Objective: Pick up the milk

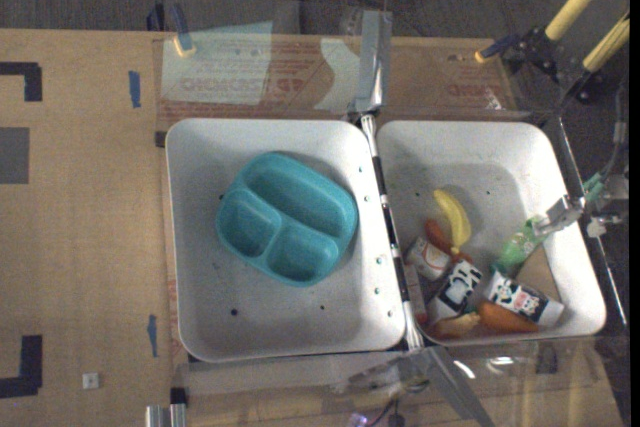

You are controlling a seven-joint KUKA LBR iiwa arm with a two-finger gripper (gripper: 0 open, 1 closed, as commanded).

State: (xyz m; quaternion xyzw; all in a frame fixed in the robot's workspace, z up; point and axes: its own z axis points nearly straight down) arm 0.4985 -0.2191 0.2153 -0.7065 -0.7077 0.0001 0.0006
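Please look first at the right bin (500,143), because the milk is there. The milk carton (524,299) (white with black patches) lies on its side near the front right corner of this bin. A second black-and-white carton (459,288) stands just to its left, closer to the wall between the two bins. I cannot tell you for sure which of the two cartons is the real milk, because the print is too small to read.

An orange carrot-like piece (506,318) lies in front of the milk carton and touches it. A green bottle (519,250) leans just behind the carton, with its neck pointing to the right rim. The banana (454,216) lies further back, near the middle of the bin, and a small reddish and white pot (431,256) is beside it at the dividing wall.

The left bin (195,155) holds a teal plate (288,217) with three compartments, slightly turned, around the middle of the bin.

About the gripper, I cannot tell you whether it is open or closed. The milk rests in the bin among the other things.
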